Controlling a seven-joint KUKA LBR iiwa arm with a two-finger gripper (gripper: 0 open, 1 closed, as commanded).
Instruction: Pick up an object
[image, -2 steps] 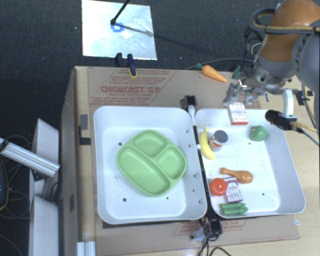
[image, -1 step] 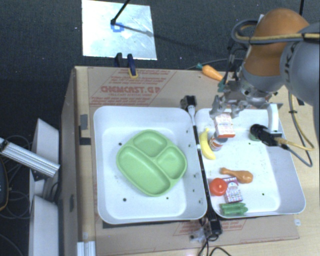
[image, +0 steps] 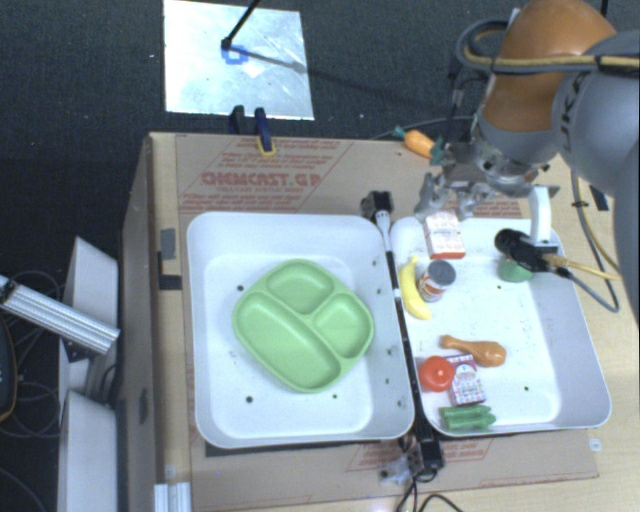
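The step in hand is the approach: nothing is lifted yet, and the tool (image: 450, 200) hangs over the far end of the right bin (image: 575, 345), carried by the arm (image: 545, 95) that reaches in from the right of the bench (image: 265, 170). From where I stand I cannot tell whether the tool is released or clenched, and nothing can be seen held in it. The closest candidate is the red-and-white carton (image: 443, 240), which lies flat in the far left corner of the right bin, just below the tool. Near it lie a small can (image: 435, 279) and a banana (image: 411, 290), the banana along the bin's left wall and touching or almost touching the can. A green round item (image: 513, 271) sits by the far right side. Toward the near end lie a brown drumstick (image: 474, 350), a red tomato (image: 436, 374), a small packet (image: 466, 381) just beside the tomato, and a green pod (image: 467, 418) against the near wall. The left bin (image: 215, 300) holds a green divided plate (image: 303, 325), well apart from the tool. In my judgement the next move calls for a straight descent onto the carton with the tool released wide enough to span it and lined up across its narrower side. The descent has to clear the bin's far wall and the can. The close follows once the carton sits inside the tool, then a vertical lift.
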